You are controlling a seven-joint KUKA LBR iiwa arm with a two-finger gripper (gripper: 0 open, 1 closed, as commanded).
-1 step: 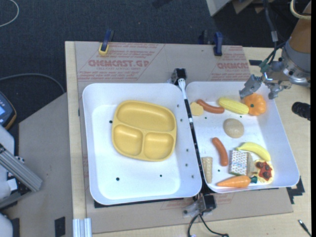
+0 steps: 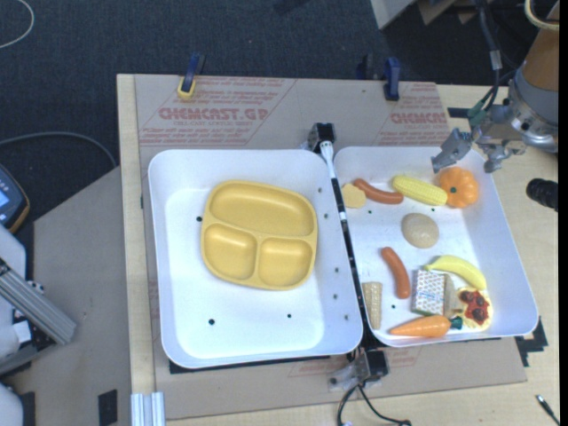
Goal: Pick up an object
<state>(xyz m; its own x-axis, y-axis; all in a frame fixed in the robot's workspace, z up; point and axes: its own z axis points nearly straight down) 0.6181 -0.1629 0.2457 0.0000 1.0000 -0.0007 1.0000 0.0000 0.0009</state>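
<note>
Right, the two-finger grey gripper (image 2: 470, 152) hangs at about one o'clock over the right-hand shallow white bin (image 2: 513, 238), its fingers spread apart with nothing between them. Just beside it, toward four o'clock, sits the small round orange fruit (image 2: 458, 187), which looks the likeliest target, though the task names no particular object. Touching that fruit at its nine o'clock side lies the yellow corn cob (image 2: 418, 190), then a red sausage (image 2: 379, 193) further along the same line. Down at six o'clock in this bin are a beige round bun-like lump (image 2: 420, 230), a yellow banana (image 2: 460, 270) and an orange carrot (image 2: 420, 327). Over in the left-hand white bin (image 2: 169, 238) rests a yellow three-compartment plastic plate (image 2: 258, 234), centred. So nothing is lifted yet: by my reading the approach is under way, and descent, closing and lifting are all left.
</note>
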